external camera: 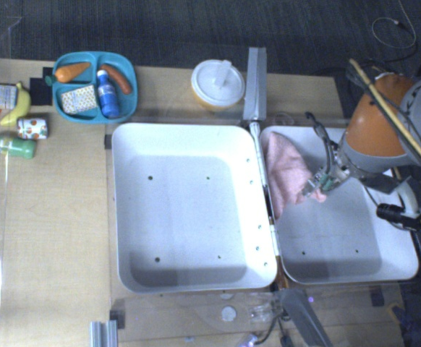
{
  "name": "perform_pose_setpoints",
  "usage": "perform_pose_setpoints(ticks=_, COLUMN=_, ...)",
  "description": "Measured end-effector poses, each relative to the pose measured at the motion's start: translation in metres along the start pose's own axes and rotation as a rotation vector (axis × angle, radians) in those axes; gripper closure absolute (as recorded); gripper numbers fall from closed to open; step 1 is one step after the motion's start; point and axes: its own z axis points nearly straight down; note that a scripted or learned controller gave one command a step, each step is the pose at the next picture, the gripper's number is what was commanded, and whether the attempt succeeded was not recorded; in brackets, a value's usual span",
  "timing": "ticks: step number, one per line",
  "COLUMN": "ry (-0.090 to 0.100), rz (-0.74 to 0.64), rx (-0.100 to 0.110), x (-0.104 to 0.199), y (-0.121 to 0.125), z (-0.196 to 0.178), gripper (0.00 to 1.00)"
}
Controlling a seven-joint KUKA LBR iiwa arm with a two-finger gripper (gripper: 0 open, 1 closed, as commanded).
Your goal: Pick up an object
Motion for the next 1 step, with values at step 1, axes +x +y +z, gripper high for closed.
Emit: perform_pose_setpoints(ticks=1, ry=0.011, rz=0.107, rx=0.015, x=-0.0235, y=0.0634, z=-0.0575, gripper=1.0)
